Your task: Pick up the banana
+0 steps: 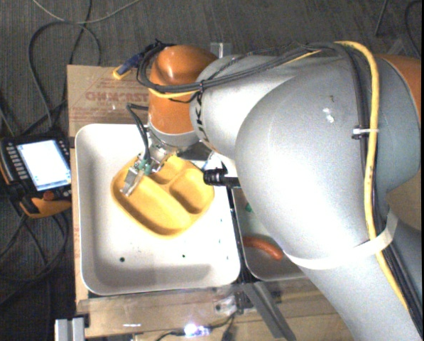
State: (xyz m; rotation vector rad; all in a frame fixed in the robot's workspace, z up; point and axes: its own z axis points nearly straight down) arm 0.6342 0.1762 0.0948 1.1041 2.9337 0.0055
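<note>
landmark: yellow divided dish (165, 201), lying in left white bin (101, 261) on the tabletop
jaws: low over the dish's left end, just off its rim; wrist with orange band (175, 94) directly behind the dish
jaws state: cannot tell, too small and cluttered; nothing seen held
banana: cannot place with confidence; nothing banana-shaped separable from the dish's own yellow, possibly masked by the arm (318, 155) to the dish's right
long axis: cannot tell
other item: orange object (263, 247) right of the dish, in the right bin, half under the arm; not read as the banana
next move: judged unsafe to close here; risk of catching the dish rim instead
</note>
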